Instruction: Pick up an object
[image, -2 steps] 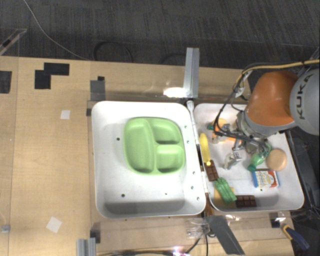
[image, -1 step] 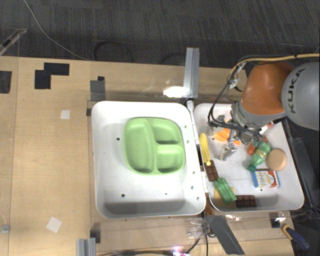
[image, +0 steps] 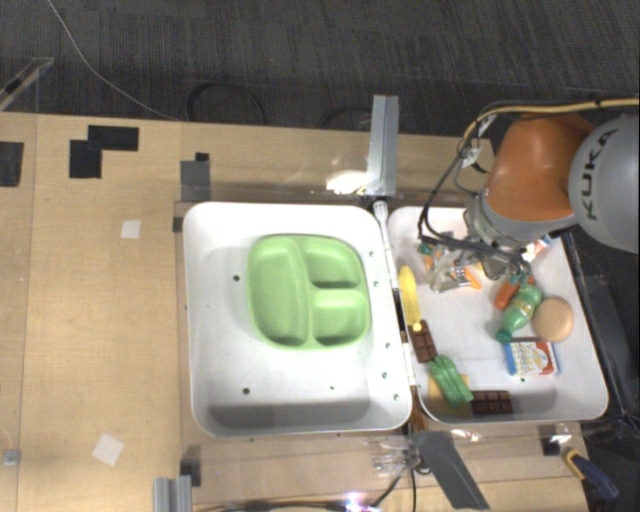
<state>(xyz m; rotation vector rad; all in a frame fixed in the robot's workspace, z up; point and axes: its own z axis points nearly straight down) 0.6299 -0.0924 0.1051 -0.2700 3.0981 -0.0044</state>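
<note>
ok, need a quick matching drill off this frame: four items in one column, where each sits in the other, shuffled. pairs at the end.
Things:
1. green divided tray
2. yellow banana
3. tan egg-shaped object
4. brown chocolate bar

Places:
A. near edge of the right bin, beside a green toy
B. along the right bin's left wall
C. middle of the left bin
D. right side of the right bin, next to a green bottle

Pairs: 1-C, 2-B, 3-D, 4-A
</note>
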